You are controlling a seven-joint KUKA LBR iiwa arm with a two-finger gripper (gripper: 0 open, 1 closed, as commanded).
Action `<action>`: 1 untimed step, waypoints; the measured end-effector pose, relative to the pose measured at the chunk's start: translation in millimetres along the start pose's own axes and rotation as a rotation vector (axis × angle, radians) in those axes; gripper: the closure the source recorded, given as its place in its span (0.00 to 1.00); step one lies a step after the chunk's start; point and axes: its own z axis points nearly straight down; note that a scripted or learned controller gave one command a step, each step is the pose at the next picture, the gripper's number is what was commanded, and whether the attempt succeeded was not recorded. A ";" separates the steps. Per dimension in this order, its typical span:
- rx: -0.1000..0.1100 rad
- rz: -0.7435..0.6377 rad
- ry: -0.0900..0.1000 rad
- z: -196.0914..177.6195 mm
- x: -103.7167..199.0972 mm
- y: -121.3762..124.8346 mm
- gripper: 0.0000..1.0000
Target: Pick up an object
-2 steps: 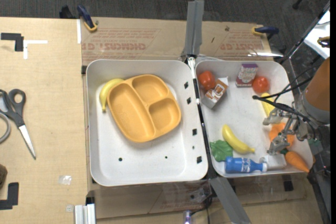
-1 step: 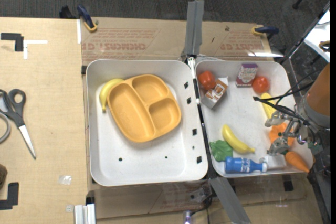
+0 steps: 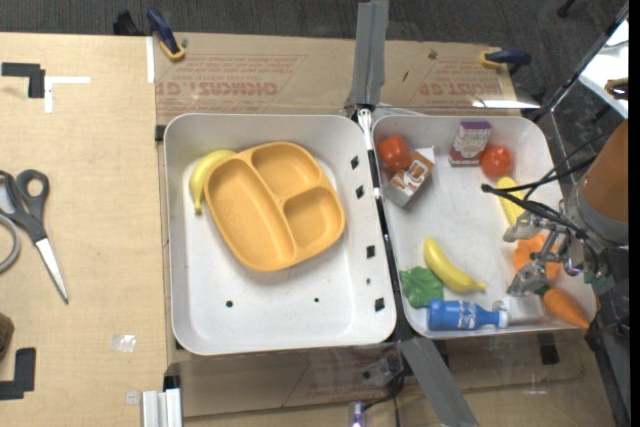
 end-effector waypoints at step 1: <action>-0.001 0.057 0.002 0.8 1.7 5.3 0.00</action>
